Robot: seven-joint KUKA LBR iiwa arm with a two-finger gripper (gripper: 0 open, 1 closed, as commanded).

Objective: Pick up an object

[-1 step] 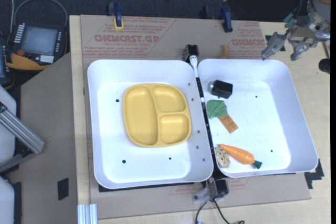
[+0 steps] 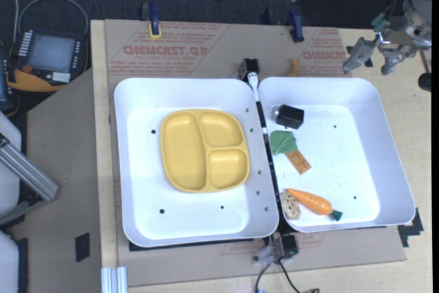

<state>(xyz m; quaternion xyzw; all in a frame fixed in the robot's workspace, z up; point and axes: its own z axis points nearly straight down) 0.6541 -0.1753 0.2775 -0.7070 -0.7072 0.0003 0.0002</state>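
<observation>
**Pincer hovering off the bins**

The pincer (image 2: 374,56) is hanging with its fingers spread and holding nothing, above the tabletop (image 2: 206,51) beyond the right bin (image 2: 384,147). A carrot (image 2: 310,202) is lying near that bin's front edge.

In left bin (image 2: 137,147): divided tray (image 2: 204,149), centred. In right bin (image 2: 370,147): block (image 2: 289,116) near rear-left corner; leaf piece (image 2: 283,143) along left edge; carrot (image 2: 310,202) at front-left corner.
</observation>
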